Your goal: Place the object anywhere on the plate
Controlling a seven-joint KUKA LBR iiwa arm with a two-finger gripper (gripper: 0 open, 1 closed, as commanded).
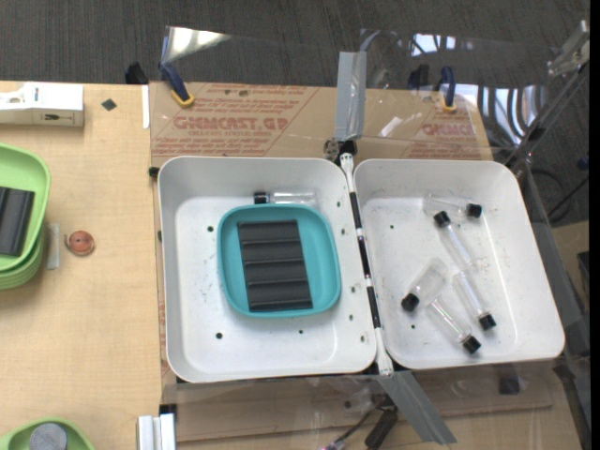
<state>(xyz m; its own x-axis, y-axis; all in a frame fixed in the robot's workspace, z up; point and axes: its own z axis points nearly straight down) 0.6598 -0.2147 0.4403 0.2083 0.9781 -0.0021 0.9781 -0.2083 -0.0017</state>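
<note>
Lying in the left bin [187,345] is a teal plate [323,284], square with rounded corners, with a black ribbed block [274,265] on it that covers most of its middle; just behind the plate, near the bin's far wall, a clear tube [286,197] with a black cap lies on its side, close to the plate's far rim but not on it. The right bin [525,345] holds several more clear tubes [459,247], black-capped and scattered at odd angles, some near its far side, some near its front corner, all well apart from the plate; whether any of them touch one another is hard to tell. How the gripper stands cannot be told. Behind both bins lies a sheet of printed cardboard [234,120]; on the wooden bench [103,345] to the left sit a green dish [28,172] at the edge, a small brown disc [81,242] beside it, and a white box [42,104] further back.
</note>
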